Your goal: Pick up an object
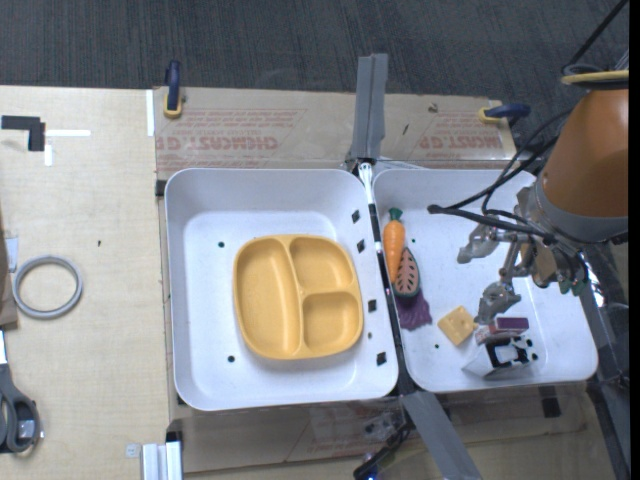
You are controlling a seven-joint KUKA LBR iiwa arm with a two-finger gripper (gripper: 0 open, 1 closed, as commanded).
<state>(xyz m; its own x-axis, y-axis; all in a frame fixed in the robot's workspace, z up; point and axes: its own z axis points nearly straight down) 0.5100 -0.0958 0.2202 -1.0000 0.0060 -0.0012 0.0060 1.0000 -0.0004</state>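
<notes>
The right bin (440,368) holds an orange carrot (392,240), a watermelon slice (407,273), a purple scrap (415,311), a yellow wedge (456,325), a small maroon block (511,324) and a black-and-white piece (505,354). My gripper (488,269) hangs over the right half of this bin, below the orange band (598,158). Its two metal fingers stand apart, open, with nothing between them. The lower fingertip (497,295) is just above the maroon block and right of the yellow wedge.
A yellow divided plate (298,296) lies in the left bin (190,298). On the bench to the left are a grey tape roll (45,286) and scissors (15,418). Black cables (480,208) run from the arm across the right bin.
</notes>
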